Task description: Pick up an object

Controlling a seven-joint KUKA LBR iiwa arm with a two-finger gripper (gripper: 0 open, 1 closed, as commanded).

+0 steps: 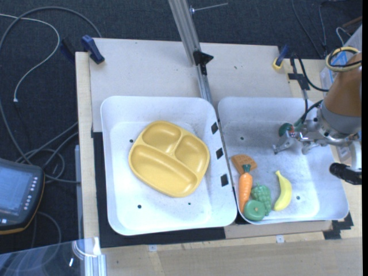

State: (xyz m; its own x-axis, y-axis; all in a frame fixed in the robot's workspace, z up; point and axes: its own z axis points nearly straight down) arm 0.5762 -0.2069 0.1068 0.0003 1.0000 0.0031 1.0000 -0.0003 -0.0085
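Observation:
In the right bin [322, 117], several toy foods lie near the front edge. They are a carrot [245, 188], a yellow banana [283, 190], a green broccoli [261, 193], a round green fruit [255, 210] and an orange-brown wedge [243, 163]. My gripper [292, 146] hovers over the bare back part of this bin, up and to the right of the food. Its two grey fingers stand apart, open, with nothing between them. The arm's orange band [345, 94] sits above it at the right edge.
The left bin [115, 154] holds a yellow divided plate [169, 157]. A metal pole [190, 33] rises from the back between the two bins. Black clips [220, 152] line the shared wall. Blue clamps [92, 48] grip the board's back corners.

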